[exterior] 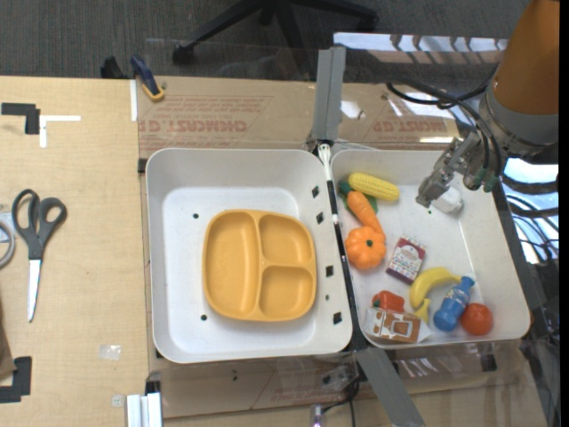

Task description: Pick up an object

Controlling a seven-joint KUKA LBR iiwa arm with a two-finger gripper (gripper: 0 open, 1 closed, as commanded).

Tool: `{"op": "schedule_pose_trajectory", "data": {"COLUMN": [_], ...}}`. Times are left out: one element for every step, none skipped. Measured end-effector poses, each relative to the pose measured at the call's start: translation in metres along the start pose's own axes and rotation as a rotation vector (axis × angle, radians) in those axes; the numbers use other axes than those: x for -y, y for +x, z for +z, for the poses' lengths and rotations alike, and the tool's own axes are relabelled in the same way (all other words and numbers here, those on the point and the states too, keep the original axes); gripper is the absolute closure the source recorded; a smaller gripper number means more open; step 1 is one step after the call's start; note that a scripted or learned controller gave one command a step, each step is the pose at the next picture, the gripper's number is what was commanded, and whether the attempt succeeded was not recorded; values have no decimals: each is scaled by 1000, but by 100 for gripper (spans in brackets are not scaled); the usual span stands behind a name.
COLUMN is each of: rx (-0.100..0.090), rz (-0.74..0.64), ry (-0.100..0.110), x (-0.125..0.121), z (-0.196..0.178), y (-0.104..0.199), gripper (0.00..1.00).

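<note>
The right bin (511, 265) holds a yellow corn cob (373, 185), an orange carrot (363, 210), a small orange pumpkin (365, 247), a red box (406, 261), a banana (433, 283), a blue bottle (451, 305), a red tomato (477, 318) and a printed packet (394, 325). My gripper (442, 185) hangs over the bin's far part, to the right of the corn. A small white object (449, 204) lies just below the gripper. I see nothing held in it.
A yellow divided plate (261, 265) lies in the left bin (164, 238). Scissors (36, 229) rest on the wooden bench at the left. A grey divider post (328, 96) stands between the bins at the back. Cables (444, 96) run behind the right bin.
</note>
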State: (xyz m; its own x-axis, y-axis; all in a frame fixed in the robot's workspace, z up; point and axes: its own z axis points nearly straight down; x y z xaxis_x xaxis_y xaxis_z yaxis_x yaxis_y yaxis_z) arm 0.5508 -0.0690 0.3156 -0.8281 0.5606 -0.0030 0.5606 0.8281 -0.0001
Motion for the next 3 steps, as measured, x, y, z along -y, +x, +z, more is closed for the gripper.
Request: {"op": "schedule_pose_trajectory", "data": {"rx": [-1, -2, 8], "rz": [-1, -15, 27], "ry": [0, 1, -6], "x": [0, -1, 41], "z": [0, 123, 218], "y": [0, -9, 6], "gripper": [0, 0, 0]}}
